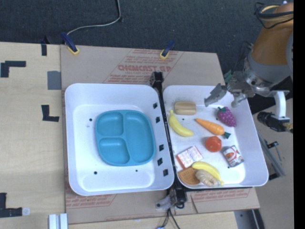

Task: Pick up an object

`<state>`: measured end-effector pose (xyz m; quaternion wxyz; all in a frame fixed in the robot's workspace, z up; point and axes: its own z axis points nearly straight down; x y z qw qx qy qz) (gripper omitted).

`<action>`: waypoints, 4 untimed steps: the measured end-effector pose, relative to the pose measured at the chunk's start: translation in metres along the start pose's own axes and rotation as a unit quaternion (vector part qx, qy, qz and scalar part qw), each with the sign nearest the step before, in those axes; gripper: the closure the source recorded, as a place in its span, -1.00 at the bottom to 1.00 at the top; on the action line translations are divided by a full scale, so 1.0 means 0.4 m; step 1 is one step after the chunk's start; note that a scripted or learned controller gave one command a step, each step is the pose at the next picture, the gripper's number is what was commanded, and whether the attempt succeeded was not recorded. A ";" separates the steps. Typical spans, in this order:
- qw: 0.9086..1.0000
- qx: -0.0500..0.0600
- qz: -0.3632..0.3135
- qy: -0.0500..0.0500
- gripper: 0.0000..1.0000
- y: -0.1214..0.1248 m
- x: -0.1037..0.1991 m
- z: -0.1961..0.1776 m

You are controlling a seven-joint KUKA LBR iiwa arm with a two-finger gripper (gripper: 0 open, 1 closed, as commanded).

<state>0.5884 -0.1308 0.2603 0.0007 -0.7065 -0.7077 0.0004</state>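
Observation:
The right bin (253, 132) holds several toy foods: a bread roll (185, 108), a yellow banana (180, 126), a carrot (209, 125), purple grapes (227, 116), a tomato (213, 143), a small can (232, 155), a red-and-white packet (189, 156) and a second banana (207, 168) lying over a brown piece (193, 177). My gripper (225, 99) hangs over the bin's far right part, just above the grapes and to the right of the roll. It is open, with nothing between its fingers (213, 97).
The left bin (76, 128) contains a blue divided plate (125, 136). Black clips (162, 128) run along the seam between the two bins. Both bins rest on a cardboard sheet (143, 66). A white cable (116, 8) trails at the back.

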 end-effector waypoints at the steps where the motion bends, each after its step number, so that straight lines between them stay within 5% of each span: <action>1: 1.000 0.001 0.001 0.000 -1.00 -0.143 -0.106 0.275; 2: 1.000 -0.001 0.001 -0.001 -1.00 -0.111 -0.021 0.435; 3: 1.000 -0.004 0.001 -0.002 -1.00 -0.159 0.039 0.435; 4: 1.000 -0.005 0.001 -0.003 1.00 -0.156 0.037 0.409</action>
